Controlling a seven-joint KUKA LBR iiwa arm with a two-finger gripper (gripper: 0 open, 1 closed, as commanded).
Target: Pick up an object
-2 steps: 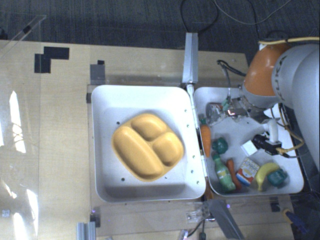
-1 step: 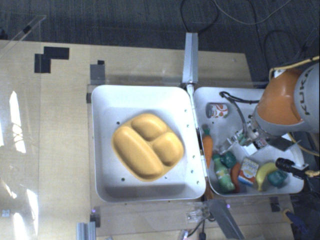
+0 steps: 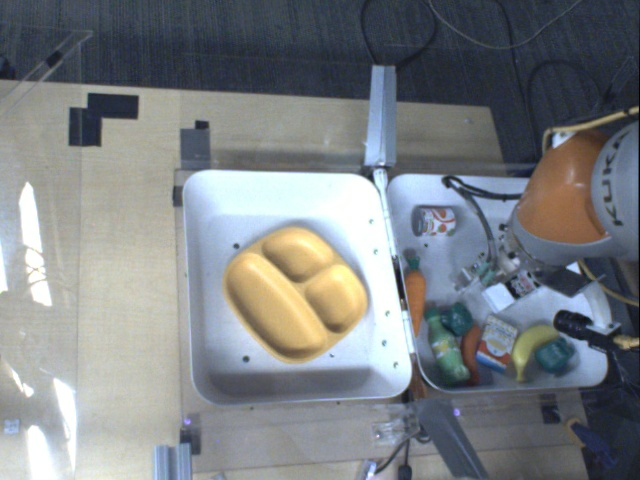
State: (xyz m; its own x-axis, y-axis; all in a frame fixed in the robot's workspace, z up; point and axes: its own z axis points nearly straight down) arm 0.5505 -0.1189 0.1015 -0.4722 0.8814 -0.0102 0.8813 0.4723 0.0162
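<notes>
Overhead, the grey-and-orange arm (image 3: 575,193) bends down over the right bin (image 3: 440,193), gripper (image 3: 492,273) low above a carrot (image 3: 415,296), banana (image 3: 533,348) and carton (image 3: 496,343); finger state unclear.

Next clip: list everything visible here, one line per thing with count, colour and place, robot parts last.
divided plate: 1, yellow, three sections, in the left bin
left bin: 1, white, centre of the bench
right bin: 1, white, beside the left bin
carrot: 1, orange, along the right bin's left wall
can: 1, white and red, upper left of the right bin
banana: 1, yellow, lower right of the right bin
small carton: 1, white with orange and blue, left of the banana
green toys: a cluster, exact count unclear, lower left of the right bin
cables: several, black and white, on the dark floor
arm: 1, grey with orange band, over the right bin
claw: 1, dark, low over the right bin's middle
</notes>
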